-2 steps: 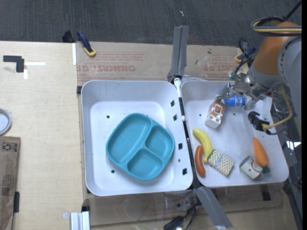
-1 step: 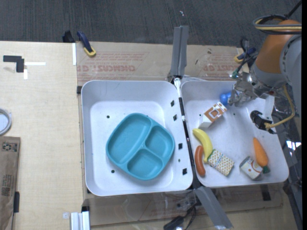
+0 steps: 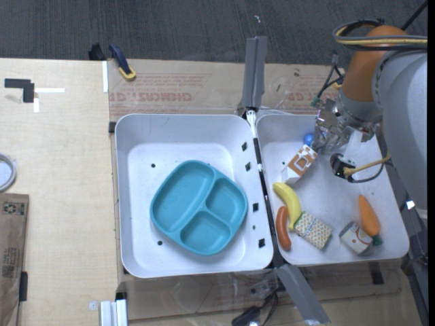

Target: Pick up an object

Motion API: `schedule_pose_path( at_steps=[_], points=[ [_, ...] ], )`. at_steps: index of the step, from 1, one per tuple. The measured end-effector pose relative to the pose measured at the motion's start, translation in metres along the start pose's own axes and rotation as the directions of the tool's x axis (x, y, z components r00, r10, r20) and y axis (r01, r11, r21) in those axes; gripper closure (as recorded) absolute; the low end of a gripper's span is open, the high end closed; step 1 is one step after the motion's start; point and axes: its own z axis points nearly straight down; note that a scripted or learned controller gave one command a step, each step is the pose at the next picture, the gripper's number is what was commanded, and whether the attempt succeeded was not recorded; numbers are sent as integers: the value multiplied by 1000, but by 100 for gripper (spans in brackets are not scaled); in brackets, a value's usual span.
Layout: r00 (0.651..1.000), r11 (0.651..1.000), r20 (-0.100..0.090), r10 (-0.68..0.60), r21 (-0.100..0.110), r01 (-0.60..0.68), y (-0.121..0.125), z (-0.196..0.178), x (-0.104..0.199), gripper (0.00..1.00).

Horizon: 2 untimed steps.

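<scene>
Arm enters from the right, gripper (image 3: 325,136) low over the far part of the right bin (image 3: 387,250); the view is too cluttered there to tell its opening state or whether it holds anything. Right bin contents: a small orange-and-white carton (image 3: 301,162) just beside the gripper, a banana (image 3: 289,203) and a red sausage (image 3: 283,227) side by side near the left wall, a patterned packet (image 3: 312,230) touching the banana, a carrot (image 3: 368,215) and a small can (image 3: 355,238) near the right front corner. Left bin (image 3: 129,182) holds a blue three-compartment plate (image 3: 198,207).
</scene>
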Motion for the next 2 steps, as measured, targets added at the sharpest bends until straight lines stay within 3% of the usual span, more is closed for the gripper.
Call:
schedule_pose_path(
  at_steps=[1,2],
  points=[
    [996,996,-4,84,7,-84,-11,4,23,100],
    [997,997,-17,72,-2,-72,-14,14,35,0]
  ],
)
